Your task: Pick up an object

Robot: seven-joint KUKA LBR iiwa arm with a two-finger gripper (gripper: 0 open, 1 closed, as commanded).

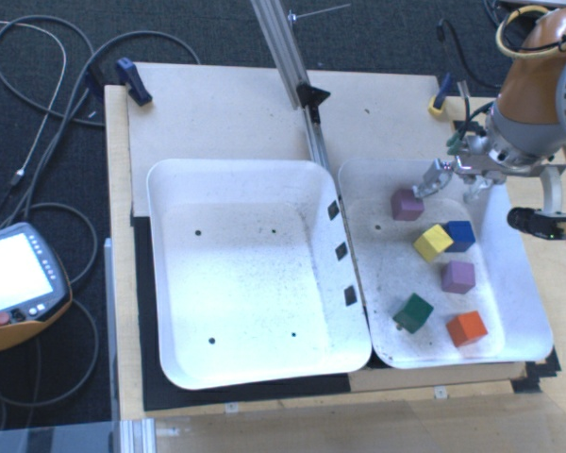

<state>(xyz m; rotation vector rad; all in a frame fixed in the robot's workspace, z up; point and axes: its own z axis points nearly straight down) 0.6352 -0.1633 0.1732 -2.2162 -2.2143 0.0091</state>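
Nothing is lifted yet: the gripper (pixel 456 179) hangs with fingers spread and empty over the far side of the right bin (pixel 524 281), just right of the purple cube (pixel 407 205), so closing and raising remain.

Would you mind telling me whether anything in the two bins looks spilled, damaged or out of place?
Nothing stands out. Six small blocks sit loose in the right white bin, none spilled over its rim; the yellow cube and blue cube touch. The left white bin looks intact.
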